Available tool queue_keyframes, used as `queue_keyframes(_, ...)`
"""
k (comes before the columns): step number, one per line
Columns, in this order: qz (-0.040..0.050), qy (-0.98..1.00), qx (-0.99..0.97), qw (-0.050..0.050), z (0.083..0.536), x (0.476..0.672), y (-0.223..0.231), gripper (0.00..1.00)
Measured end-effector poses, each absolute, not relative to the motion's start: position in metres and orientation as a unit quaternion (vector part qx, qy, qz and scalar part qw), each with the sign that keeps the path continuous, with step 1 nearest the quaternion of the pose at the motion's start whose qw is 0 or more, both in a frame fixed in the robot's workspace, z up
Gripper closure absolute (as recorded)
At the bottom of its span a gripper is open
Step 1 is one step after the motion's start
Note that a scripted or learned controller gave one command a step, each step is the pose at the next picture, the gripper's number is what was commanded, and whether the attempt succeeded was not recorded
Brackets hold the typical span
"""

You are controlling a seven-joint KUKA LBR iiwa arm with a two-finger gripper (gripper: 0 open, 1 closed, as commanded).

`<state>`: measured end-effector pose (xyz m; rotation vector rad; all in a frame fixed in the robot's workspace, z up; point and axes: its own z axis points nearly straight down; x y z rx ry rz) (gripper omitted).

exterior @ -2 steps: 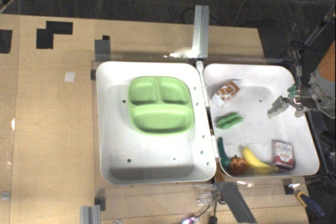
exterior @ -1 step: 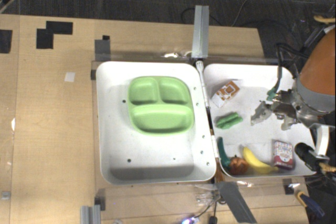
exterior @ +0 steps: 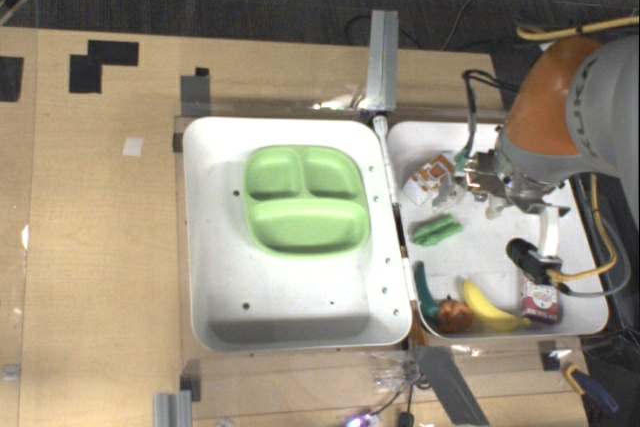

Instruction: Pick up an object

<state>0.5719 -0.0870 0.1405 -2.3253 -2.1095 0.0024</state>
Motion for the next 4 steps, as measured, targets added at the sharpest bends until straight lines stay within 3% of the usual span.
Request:
queue_keyframes(1,0.0080,-0.669,-0.743,0.008,0.093,0.642,-0.096,0.00)
queue_keyframes(2,-0.0001,-0.721,-0.693,0.000,0.092,0.602,-0.096,0.00)
queue_keyframes(3,0.0002,-0.654,-0.757,0.001,0.162,0.510,-0.090,0.00)
queue_keyframes(4,0.0002,-0.686,-0.728,0.001,0.127,0.488,-0.088,0.00)
